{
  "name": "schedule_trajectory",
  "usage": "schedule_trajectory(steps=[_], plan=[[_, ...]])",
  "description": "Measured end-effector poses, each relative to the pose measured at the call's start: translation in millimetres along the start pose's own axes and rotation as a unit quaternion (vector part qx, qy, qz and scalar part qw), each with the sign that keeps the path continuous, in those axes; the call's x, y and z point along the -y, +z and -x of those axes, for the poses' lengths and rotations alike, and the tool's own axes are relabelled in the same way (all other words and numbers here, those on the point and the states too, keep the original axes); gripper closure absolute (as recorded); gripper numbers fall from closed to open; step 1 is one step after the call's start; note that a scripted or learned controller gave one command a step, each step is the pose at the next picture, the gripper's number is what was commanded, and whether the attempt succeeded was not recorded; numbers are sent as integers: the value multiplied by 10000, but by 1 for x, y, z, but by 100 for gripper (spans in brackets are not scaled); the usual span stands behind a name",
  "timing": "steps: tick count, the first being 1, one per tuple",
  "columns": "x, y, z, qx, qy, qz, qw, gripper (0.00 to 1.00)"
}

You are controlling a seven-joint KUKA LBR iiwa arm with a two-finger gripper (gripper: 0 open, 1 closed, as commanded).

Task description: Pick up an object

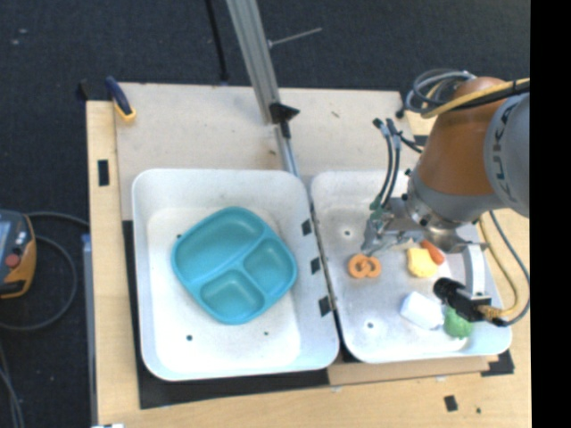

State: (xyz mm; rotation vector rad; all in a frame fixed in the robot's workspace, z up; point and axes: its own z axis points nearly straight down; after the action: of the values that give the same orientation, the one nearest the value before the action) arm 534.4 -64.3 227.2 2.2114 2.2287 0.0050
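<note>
My gripper (378,236) hangs over the right bin (350,194), low near its middle. An orange ring (363,267) lies flat on the bin floor just below and left of it; whether they touch is unclear. A yellow toy with an orange tip (421,260) lies to the right of the ring, partly under the wrist. Nearer the front of the bin sit a white block (419,309) and a green object (458,325).
The left bin (161,346) holds a blue divided plate (234,264). A metal post (259,56) rises slantwise from behind the bins. Grey cables (390,163) hang from the arm over the back of the right bin.
</note>
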Motion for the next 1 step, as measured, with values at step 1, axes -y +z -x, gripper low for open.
schedule_trajectory(steps=[1], plan=[[-5, 2, -52, -1, -1, -5, 10000, 100]])
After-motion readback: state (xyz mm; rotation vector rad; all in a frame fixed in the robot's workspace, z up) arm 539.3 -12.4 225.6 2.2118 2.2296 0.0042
